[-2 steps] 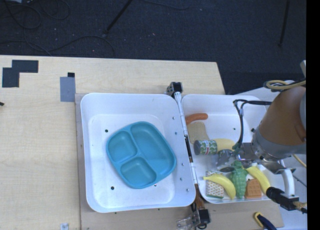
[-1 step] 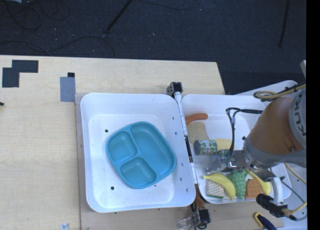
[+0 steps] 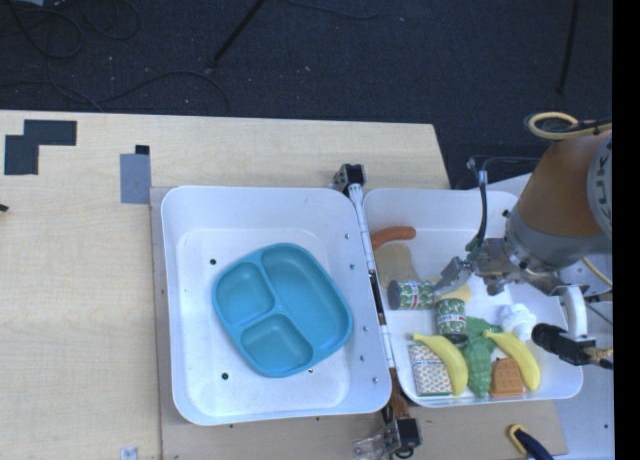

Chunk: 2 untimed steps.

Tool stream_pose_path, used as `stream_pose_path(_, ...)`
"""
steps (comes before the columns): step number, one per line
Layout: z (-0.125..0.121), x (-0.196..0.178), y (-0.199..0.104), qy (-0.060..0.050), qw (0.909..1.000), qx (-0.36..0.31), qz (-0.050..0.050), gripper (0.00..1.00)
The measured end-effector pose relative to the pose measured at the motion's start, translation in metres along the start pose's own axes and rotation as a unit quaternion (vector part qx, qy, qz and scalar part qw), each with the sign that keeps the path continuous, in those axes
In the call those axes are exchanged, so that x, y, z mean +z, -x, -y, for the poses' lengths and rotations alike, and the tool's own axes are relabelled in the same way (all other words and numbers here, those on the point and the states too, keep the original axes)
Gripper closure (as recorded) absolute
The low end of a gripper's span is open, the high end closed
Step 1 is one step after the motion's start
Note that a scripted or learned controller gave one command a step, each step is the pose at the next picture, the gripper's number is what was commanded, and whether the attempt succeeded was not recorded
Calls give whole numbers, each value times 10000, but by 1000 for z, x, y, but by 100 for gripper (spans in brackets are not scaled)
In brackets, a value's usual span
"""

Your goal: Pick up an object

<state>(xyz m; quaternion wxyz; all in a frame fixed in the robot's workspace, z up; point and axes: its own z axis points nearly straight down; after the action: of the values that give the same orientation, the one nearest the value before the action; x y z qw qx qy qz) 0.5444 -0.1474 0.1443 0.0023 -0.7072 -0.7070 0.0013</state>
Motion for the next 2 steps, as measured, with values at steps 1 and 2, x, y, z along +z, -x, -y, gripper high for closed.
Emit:
stream_pose_path(1,47,56,-30,26,10000,9,5,0)
stream_pose_path(2,65,56,-36,62,10000,13,13,0)
